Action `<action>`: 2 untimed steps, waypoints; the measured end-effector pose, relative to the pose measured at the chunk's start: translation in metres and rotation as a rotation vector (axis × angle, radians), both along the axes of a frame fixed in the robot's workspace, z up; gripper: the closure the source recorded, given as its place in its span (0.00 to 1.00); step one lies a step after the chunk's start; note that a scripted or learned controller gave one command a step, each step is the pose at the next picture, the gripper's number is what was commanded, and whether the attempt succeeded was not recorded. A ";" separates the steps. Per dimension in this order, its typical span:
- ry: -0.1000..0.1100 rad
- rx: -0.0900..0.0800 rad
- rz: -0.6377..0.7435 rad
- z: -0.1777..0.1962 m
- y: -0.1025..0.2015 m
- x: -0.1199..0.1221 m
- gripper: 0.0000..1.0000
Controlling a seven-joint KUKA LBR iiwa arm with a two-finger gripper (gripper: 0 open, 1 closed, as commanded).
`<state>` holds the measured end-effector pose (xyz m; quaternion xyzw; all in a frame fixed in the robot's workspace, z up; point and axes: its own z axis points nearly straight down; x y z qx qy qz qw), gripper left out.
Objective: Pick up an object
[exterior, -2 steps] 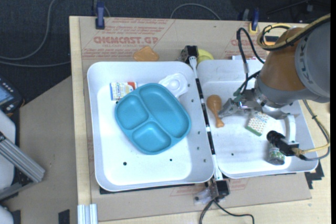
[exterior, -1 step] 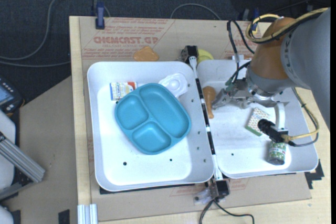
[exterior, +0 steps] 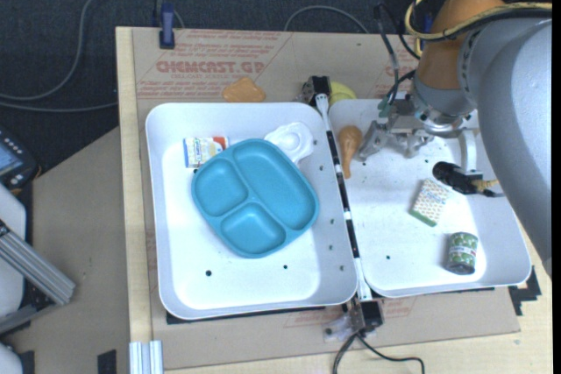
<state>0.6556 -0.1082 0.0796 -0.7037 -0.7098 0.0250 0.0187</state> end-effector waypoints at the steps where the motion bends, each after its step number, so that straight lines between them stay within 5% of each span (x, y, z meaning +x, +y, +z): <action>1: -0.060 0.009 -0.008 0.005 0.011 0.011 0.00; 2: -0.070 0.003 -0.013 0.073 -0.057 -0.006 0.00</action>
